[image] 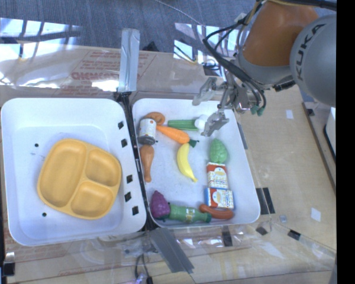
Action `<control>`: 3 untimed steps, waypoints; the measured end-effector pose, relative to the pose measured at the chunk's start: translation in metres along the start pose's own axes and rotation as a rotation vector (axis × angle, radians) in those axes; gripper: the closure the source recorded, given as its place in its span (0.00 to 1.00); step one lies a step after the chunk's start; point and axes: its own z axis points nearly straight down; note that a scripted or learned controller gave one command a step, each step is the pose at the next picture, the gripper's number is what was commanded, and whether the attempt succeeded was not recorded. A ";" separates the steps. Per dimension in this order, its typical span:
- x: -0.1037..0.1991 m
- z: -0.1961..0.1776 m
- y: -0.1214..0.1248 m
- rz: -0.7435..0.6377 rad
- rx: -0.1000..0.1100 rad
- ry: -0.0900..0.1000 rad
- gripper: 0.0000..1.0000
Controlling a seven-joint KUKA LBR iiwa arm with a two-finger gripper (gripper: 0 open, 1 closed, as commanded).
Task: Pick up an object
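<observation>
- While we are looking down, the end effector (216,112) is hanging over the right bin (248,176); its spread we cannot tell.
- We are seeing the banana (186,162) lying mid-bin, beside the carrot (174,134).

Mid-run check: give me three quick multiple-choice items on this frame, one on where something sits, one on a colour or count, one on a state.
1. Where is the yellow divided tray?
A. In the left bin
B. In the right bin
C. On the bench outside the bins

2. What colour is the banana?
A. Green
B. Yellow
C. Purple

3. What is the state of the pincer?
A. Carrying the banana above the left bin
B. Resting inside the divided tray
C. Low over the far end of the right bin, with no toy seen between its fingers

Answers:
1 A: the tray lies flat in the left bin.
2 B: the banana is yellow, beside the orange carrot.
3 C: the pincer sits by the right bin far rim, near the green toy.
</observation>
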 end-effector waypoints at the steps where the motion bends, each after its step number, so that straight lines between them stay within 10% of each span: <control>1: -0.012 0.130 -0.007 -0.047 0.000 -0.011 0.00; 2: 0.025 0.148 0.044 -0.098 -0.002 -0.001 0.00; 3: 0.024 0.141 0.045 -0.105 -0.002 0.002 1.00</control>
